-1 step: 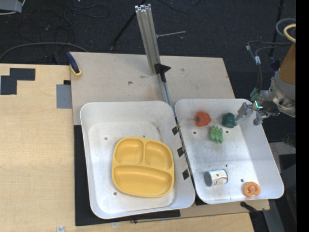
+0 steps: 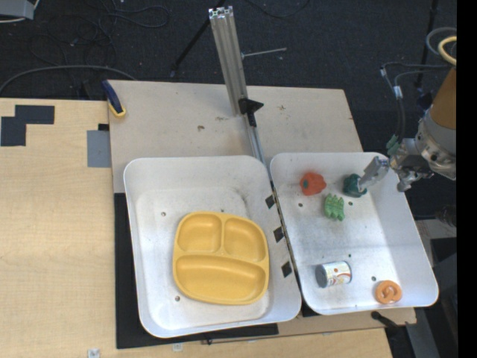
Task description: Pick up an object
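The right bin (image 2: 402, 230) holds several small items: a red round object (image 2: 312, 183), a dark teal object (image 2: 353, 186), a green lumpy toy (image 2: 334, 206), a small silver can (image 2: 333, 274) lying on its side, and an orange ring (image 2: 387, 292) in the near right corner. My gripper (image 2: 387, 177) hovers over the bin's far right corner. It is open, and nothing sits between its fingers. One grey finger (image 2: 372, 171) ends right beside the teal object.
The left bin (image 2: 149, 200) carries a yellow divided plate (image 2: 220, 257). A metal post (image 2: 231, 58) rises behind the bins, on the board between them. Cables hang near the arm at the right edge.
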{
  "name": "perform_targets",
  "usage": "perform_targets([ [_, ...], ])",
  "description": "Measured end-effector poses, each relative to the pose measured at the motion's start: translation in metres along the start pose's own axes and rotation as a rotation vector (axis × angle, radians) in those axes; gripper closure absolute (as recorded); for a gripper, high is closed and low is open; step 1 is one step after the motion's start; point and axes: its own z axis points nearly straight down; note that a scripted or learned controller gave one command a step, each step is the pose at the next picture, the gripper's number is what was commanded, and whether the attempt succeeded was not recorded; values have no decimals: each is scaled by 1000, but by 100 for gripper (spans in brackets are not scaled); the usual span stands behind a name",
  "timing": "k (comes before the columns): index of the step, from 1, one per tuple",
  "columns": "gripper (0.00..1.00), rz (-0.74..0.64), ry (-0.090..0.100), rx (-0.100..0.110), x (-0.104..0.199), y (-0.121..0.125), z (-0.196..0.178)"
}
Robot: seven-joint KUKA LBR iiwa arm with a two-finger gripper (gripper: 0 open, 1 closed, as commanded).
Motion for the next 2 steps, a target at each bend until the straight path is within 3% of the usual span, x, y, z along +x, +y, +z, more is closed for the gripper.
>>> perform_targets([
  [2, 0, 1, 1, 5, -5, 6, 107],
])
